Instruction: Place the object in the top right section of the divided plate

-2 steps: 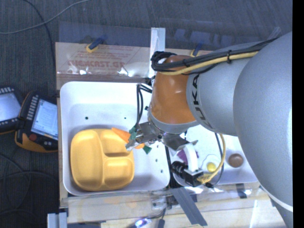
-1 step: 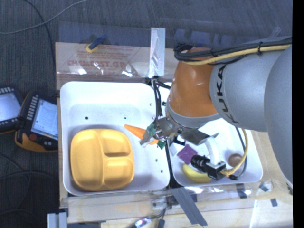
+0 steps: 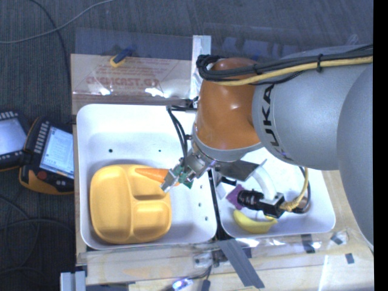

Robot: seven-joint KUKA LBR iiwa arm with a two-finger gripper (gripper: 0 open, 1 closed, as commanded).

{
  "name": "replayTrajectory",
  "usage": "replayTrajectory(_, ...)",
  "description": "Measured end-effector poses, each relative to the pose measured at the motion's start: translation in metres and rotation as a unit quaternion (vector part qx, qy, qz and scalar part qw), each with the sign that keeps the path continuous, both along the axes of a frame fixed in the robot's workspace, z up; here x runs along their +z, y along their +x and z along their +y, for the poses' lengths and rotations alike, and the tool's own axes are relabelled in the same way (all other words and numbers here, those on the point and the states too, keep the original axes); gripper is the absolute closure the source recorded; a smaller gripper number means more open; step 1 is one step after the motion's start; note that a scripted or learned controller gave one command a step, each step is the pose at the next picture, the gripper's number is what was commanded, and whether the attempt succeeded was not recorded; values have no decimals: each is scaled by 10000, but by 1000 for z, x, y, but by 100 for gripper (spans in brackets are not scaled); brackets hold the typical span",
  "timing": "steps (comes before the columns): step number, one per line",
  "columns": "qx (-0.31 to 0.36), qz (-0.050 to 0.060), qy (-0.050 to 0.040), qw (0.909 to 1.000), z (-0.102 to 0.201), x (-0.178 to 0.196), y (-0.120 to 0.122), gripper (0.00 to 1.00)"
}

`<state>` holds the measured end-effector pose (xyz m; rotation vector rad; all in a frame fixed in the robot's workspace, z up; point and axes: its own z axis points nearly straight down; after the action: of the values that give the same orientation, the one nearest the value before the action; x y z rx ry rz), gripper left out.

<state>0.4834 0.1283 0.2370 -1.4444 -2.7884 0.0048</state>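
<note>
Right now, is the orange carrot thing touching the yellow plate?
Touching. The camera view shows the orange carrot lying on the yellow divided plate's top right section, with no gap between them. The tool is at the carrot's right end.

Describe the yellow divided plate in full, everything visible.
The divided plate is glossy yellow and looks like moulded plastic, rounded at its corners, with raised ridges splitting it into three sections. It lies flat in the left white bin, toward the near left corner. An orange carrot-like object rests across its top right section, where the claw meets it.
</note>
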Motion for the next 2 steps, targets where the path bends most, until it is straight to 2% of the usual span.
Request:
replayTrajectory(1, 845, 6, 4, 9964, -16, -32, 0, 100)
replayTrajectory(2, 2072, -9, 7, 9783, -8, -10, 1, 100)
